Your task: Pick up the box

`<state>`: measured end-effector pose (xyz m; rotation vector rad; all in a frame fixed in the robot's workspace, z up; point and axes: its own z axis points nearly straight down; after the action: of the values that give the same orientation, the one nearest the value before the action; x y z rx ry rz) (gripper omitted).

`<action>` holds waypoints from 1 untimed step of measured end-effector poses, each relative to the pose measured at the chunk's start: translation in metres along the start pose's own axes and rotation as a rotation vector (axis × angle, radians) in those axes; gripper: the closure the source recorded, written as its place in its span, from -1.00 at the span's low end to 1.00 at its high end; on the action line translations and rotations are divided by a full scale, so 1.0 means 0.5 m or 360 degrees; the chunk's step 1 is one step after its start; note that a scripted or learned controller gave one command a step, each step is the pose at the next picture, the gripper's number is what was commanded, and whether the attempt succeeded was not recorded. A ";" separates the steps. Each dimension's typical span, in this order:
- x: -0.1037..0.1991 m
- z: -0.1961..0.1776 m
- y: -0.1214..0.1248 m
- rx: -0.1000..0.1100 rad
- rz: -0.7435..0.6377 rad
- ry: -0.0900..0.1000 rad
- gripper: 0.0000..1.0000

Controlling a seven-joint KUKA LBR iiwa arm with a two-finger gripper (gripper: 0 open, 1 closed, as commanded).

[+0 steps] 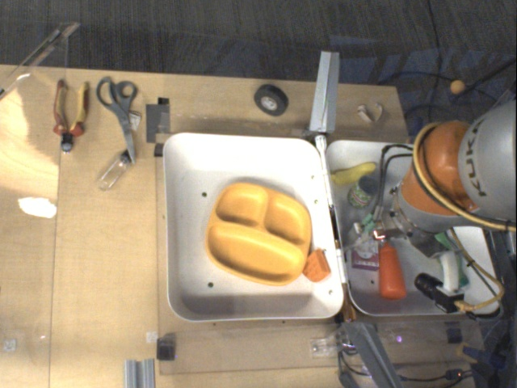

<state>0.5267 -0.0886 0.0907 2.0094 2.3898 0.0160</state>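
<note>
A small purple and white box (364, 258) lies near the left wall of the right bin (404, 307), partly covered by the gripper. My gripper (374, 233) hangs low over the box's upper end, reaching in from the right under the orange-banded wrist. Whether it touches the box is hidden from this angle. An orange-red bottle-shaped thing (391, 272) lies right beside the box.
The left bin (187, 217) holds a big yellow bread-shaped thing (258, 231) and a small orange piece (317, 266) by its right wall. A yellow banana-like thing (354, 173) and a white and green item (450, 268) lie in the right bin. Scissors (121, 111), pliers (69, 111) and a tape roll (271, 99) rest on the bench.
</note>
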 end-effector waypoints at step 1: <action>-0.001 -0.023 0.007 -0.0013 -0.0004 -0.0005 1.00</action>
<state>0.5299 -0.0885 0.1024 2.0018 2.3862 0.0226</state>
